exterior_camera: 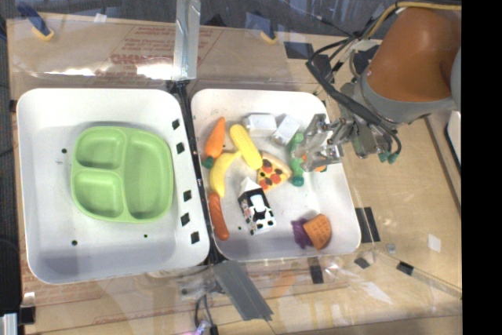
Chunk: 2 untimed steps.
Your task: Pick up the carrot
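Two shallow white bins side by side on the counter (408,231), seen from above at a slant. The left bin (39,169) holds a green divided plate (123,173) with three compartments. The right bin (341,200) serves as the landmark for all remaining items.

The carrot (215,136) lies in the upper left part of the right bin, near the wall shared with the left bin, its orange body slightly tilted and its green end pointing down toward the bin's near side. Just to its right lie two yellow bananas (245,147), one tilted toward the bin's centre and the other curving below it. A red-orange sausage-shaped toy (218,217) rests along the bin's lower left wall. A black-and-white cow-patterned carton (256,210) stands near the bin's centre, with a multicoloured slice-shaped toy (271,172) just above it. A purple and orange toy (313,231) sits in the lower right corner. White blocks (271,125) lie near the upper wall.

The arm (412,59) enters over the bin's right wall. The claw (318,145) is over the bin's upper right part, well apart from the carrot, beside a green object (297,169); whether its fingers are parted or closed cannot be told
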Tool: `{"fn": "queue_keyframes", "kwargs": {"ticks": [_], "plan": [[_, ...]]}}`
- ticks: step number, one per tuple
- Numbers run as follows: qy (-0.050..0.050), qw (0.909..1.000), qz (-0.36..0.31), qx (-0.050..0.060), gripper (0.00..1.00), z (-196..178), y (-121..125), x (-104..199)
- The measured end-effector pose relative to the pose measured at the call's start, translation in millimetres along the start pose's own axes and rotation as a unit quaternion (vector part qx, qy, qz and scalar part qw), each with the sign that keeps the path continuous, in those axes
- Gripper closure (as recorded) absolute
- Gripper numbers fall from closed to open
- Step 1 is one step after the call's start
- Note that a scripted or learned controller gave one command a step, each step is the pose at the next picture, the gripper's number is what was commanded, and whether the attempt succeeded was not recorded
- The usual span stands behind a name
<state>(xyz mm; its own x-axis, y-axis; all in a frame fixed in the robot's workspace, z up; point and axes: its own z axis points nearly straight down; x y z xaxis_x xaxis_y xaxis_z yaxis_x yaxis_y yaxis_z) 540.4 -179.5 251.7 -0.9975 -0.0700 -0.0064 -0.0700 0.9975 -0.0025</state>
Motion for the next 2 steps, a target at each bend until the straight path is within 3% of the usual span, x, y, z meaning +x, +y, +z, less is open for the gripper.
{"fn": "queue_keyframes", "kwargs": {"ticks": [1,2], "plan": [[0.004,0.9966,0.082,-0.001,1.00,-1,80,15],[0.005,0.9906,-0.137,-0.003,1.00,53,109,57]]}}
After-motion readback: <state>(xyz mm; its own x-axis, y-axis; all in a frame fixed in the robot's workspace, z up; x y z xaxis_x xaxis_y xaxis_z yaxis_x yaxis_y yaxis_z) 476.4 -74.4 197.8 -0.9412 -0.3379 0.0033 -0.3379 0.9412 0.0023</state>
